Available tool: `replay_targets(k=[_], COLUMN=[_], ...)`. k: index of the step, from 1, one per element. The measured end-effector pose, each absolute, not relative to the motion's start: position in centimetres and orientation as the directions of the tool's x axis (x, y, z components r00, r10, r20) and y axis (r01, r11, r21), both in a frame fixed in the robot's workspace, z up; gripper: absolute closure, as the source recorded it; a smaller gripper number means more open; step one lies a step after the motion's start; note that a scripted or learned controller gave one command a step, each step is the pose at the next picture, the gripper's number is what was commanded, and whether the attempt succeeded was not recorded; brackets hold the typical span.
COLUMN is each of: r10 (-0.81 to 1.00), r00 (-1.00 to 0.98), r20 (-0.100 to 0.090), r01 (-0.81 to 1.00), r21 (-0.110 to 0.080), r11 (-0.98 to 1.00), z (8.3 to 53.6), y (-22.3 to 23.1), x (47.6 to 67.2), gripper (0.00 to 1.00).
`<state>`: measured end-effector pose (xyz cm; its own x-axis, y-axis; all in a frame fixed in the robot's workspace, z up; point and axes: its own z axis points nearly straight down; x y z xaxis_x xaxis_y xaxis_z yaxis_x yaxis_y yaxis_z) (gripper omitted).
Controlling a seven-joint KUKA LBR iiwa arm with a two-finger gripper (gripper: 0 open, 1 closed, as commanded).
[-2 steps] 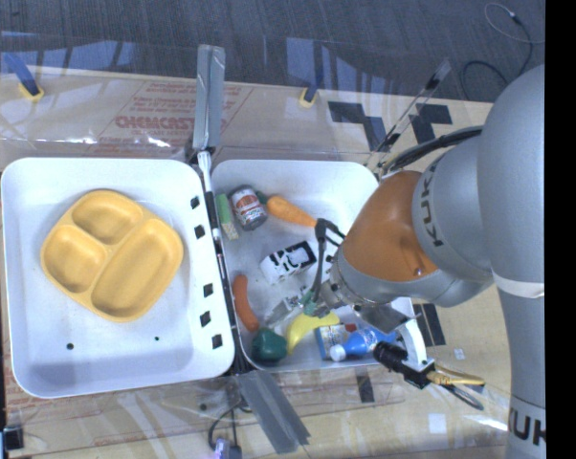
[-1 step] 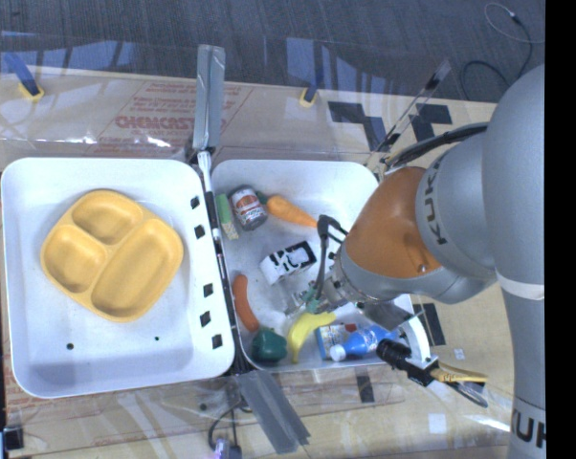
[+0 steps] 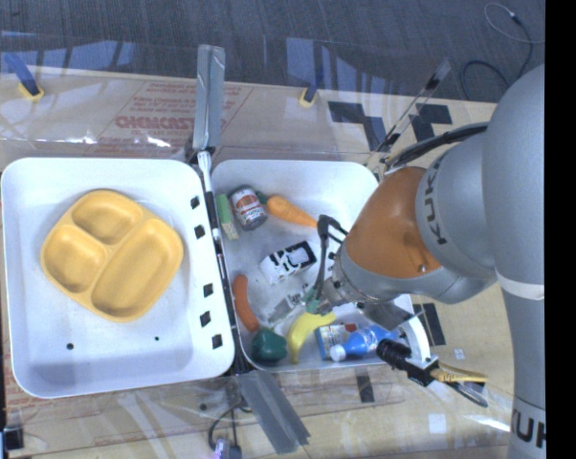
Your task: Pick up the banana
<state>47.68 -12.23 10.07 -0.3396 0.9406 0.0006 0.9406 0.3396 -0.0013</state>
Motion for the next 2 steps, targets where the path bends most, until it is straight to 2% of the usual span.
replay_targets(k=[1, 2], r10=[0.939, 0.939], r00=[-0.344, -0.344], r20=[0.0, 0.0], r01=[0.939, 0.939], r21=[-0.001, -0.001], r11=[0.344, 0.344], z=[11.02, 11.02], y=[-12.21, -12.2], x=[47.74, 47.74], gripper=[1.0, 0.0])
